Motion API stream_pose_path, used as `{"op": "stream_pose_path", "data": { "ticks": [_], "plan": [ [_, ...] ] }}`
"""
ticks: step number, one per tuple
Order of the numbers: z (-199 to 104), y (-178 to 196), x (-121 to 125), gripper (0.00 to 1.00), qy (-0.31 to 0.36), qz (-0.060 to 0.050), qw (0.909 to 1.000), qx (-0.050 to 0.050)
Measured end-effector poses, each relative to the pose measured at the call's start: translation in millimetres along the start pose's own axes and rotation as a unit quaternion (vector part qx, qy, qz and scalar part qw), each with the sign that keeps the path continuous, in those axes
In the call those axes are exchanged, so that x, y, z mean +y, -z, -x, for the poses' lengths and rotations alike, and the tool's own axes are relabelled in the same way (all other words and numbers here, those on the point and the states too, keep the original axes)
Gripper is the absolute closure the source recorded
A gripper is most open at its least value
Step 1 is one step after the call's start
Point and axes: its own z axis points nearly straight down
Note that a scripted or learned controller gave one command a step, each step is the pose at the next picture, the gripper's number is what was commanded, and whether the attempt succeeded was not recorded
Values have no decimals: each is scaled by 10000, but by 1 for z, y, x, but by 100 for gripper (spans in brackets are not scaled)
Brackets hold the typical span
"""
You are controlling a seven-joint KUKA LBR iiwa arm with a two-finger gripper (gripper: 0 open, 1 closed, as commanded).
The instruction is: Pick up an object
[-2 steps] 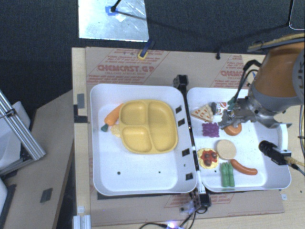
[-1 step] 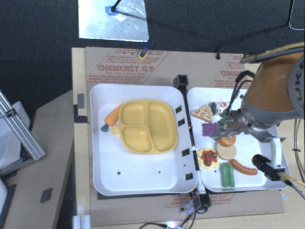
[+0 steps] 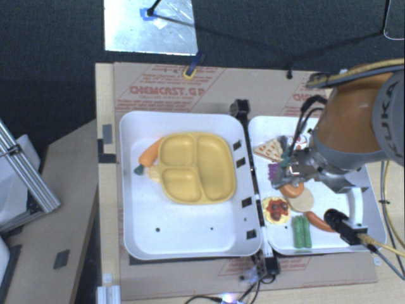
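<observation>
Cardboard sheet (image 3: 166, 88) beneath the bins: red print "CHEMCAST GP" on the far left strip; further red lettering along its other edges too small to read.

left bin (image 3: 136, 233): divided tray (image 3: 193, 168), carrot (image 3: 149, 152) at its left edge. right bin (image 3: 373, 189): toy foods beneath arm (image 3: 357, 122).

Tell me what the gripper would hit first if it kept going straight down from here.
Probably the orange round toy food directly under the gripper in the right bin; depth is unclear.
</observation>
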Motion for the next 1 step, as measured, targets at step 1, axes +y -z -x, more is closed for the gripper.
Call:
{"op": "stream_pose_path", "data": {
  "ticks": [1],
  "plan": [
    [-7,-17,-1,100,-12,-4,10000,-4]
  ]
}}
